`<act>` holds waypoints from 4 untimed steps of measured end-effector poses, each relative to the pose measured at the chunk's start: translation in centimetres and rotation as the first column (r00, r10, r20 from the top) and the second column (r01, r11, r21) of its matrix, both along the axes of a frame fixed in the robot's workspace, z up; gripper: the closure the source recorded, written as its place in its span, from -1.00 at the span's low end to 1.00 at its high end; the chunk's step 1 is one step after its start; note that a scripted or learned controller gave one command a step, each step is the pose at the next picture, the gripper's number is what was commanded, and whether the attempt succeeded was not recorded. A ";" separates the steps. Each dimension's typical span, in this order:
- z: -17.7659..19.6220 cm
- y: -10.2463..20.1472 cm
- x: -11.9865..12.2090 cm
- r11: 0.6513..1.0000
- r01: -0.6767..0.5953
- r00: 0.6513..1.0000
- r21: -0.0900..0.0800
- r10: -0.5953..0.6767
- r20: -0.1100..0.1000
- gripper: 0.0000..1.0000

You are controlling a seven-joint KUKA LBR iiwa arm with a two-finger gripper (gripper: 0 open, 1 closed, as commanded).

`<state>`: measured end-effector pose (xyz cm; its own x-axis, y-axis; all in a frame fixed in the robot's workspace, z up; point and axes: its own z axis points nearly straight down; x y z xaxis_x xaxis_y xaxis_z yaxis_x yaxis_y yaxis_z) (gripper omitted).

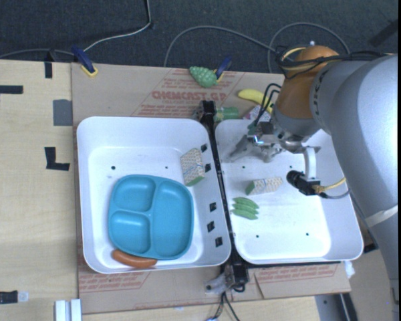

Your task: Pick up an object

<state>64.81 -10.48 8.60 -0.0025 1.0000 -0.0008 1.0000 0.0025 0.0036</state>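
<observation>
Dark carpet floor, light wood bench, cardboard sheet

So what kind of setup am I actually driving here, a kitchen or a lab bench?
Most likely a lab bench for pick tests: two white bins taped onto cardboard, toy food such as a green pea pod, and loose cables behind.

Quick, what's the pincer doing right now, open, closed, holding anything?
Pincer: over the right bin, nothing seen between its fingers; open or closed cannot be told.
</observation>
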 end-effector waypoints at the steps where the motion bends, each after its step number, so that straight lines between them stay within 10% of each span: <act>1: -0.1 1.0 2.1 1.000 0.001 1.000 0.000 -0.001 -0.002 -1.00; 2: 0.0 1.1 -4.2 1.000 0.002 1.000 -0.001 -0.002 -0.002 -1.00; 3: 0.5 -1.0 2.0 1.000 0.001 1.000 0.000 -0.001 -0.003 -1.00; 4: 0.0 0.5 -2.6 1.000 0.002 1.000 -0.001 -0.002 -0.002 -1.00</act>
